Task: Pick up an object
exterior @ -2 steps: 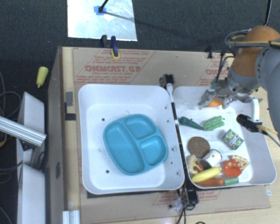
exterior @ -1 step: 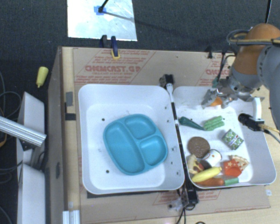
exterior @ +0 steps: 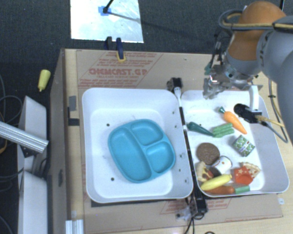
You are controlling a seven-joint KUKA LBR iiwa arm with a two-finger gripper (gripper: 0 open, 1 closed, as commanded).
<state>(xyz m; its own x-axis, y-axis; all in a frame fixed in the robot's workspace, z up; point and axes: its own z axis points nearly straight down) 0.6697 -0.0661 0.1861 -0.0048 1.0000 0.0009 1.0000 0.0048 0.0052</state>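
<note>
From the camera view above the bench, 2 shallow white bins sit side by side. The left bin carries 1 thing, a blue divided plate with 3 compartments, lying flat near its middle. The right bin holds the small toys that could be picked. An orange carrot lies at a slant towards the far side, with a green pea pod just beside it and a teal piece close to the wall shared with the left bin. Nearer the middle sits a round brown cookie, and a green-and-white cube rests to its right, apart from it. Along the near edge the toys crowd together: a yellow banana, a red piece just beside the banana and a pizza slice beside that, though it is hard to tell which of them touch. The grey arm reaches in from the right with its orange band up, and the gripper hangs over the far left corner of the right bin, well apart from the crowded near edge. Whether the gripper is spread or pressed together cannot be told from this angle.
</note>
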